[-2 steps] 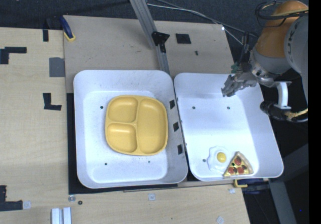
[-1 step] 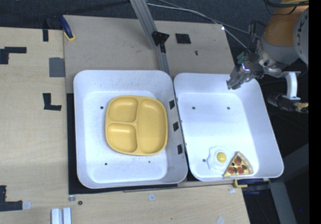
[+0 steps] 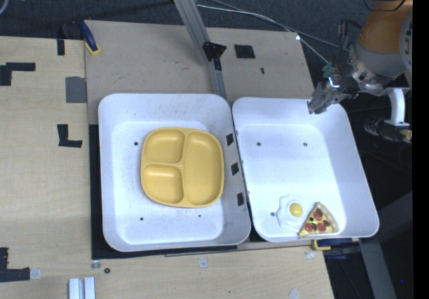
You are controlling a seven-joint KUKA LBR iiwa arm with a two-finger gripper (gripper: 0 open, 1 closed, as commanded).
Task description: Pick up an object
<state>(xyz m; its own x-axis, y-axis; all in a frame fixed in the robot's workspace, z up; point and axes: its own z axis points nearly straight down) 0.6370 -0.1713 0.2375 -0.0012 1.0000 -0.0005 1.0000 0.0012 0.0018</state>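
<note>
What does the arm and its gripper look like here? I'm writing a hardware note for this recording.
The arm enters at the view's upper right: a rounded orange band above a grey and silver wrist section. Below it sits a small dark gripper with slim, dark grey fingers. A white bracket-like part hangs beside the wrist. No markings are legible.

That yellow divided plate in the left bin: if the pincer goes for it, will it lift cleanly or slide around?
The yellow plate looks like stiff moulded plastic, so it probably won't flex. It lies flat and wide in the left bin, so only its thin rim offers a grip. Its smooth surface on the smooth bin floor suggests it may slide when nudged.
</note>
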